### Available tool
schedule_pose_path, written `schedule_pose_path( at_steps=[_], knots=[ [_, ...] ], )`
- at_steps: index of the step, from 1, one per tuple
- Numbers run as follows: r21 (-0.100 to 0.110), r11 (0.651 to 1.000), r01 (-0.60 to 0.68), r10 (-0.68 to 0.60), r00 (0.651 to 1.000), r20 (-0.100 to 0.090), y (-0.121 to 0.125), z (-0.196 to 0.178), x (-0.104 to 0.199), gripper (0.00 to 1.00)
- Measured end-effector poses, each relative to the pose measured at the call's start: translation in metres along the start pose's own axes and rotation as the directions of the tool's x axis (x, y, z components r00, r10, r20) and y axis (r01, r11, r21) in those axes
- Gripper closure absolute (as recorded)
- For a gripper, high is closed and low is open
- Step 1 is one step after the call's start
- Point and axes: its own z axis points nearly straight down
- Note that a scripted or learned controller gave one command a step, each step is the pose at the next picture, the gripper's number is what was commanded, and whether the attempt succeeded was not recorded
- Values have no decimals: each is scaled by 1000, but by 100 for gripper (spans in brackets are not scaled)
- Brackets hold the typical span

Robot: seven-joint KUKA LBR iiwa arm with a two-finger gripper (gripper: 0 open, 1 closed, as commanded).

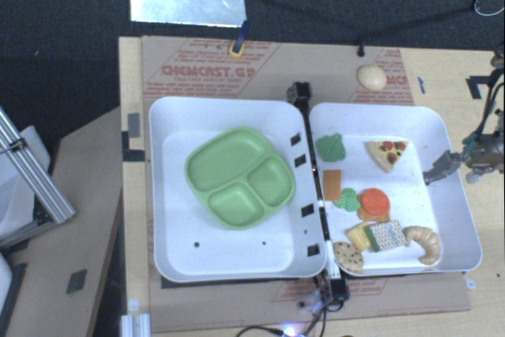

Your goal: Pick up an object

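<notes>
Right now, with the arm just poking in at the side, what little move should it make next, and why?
Probably slide the pincer leftward over the right bin and hover above one toy. It sits at the bin's right rim, beside the food, not above it. The pizza slice looks the easiest target: nearest, with bare floor around it, while the croissant lies in a crowded cluster.

Glossy plastic green tray [240,177]; smooth white bins [170,193].

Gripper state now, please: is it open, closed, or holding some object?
Gripper: at the right bin's right edge, above the rim; whether it is open or shut cannot be told, and no object is seen in it.
</notes>
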Motion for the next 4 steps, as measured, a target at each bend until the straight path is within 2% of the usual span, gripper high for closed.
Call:
schedule_pose_path(
  at_steps=[1,2,3,4],
  knots=[
    [-11,1000,4,-4,1000,3,2,-6,1,0],
    [-7,1000,2,-2,1000,1,-1,56,0,0],
    [-7,1000,1,-1,1000,1,-8,103,-4,0],
    [-10,1000,1,-1,1000,2,-3,163,0,0]
  ],
)
